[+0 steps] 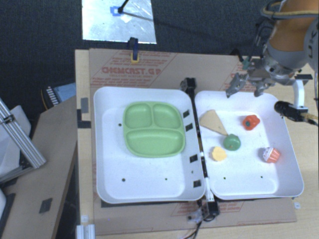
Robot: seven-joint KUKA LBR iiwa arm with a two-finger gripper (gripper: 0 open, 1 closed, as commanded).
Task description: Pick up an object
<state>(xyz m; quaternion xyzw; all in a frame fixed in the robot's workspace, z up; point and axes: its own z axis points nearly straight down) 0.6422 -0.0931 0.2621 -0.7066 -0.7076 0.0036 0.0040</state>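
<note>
Arm (pixel 291 31) is cut off at the upper right, so only its orange band and wrist are seen. The red print on the cardboard sheet (pixel 149 68) is partly covered by the bins. The small red-and-white piece (pixel 270 155) near the right edge of the right bin (pixel 249 180) is too small to identify.

Gripper (pixel 244 92) hangs over the far edge of the right bin, its two fingers spread apart with nothing between them.

Five loose things lie in the right bin, none touching the gripper:
- A tan wedge (pixel 213 122) lies flat near the left edge.
- A round green piece (pixel 232 142) lies at the bin's middle, just beside the wedge's tip.
- A yellow piece (pixel 219 154) is next to the green one, on its near side.
- A red-orange pepper (pixel 251 122) lies toward the far right.
- The red-and-white piece lies well apart from the others.

The left bin (pixel 107 183) carries a pale green divided plate (pixel 153 129) at its centre.

Both bins sit on the cardboard sheet on a tan bench (pixel 55 163). A yellow-and-black clamp (pixel 133 51) grips the sheet's far edge. Beyond it are dark carpet (pixel 40 34) and a shiny silver sheet (pixel 117 14). A metal rail (pixel 20 138) stands at the left.
</note>
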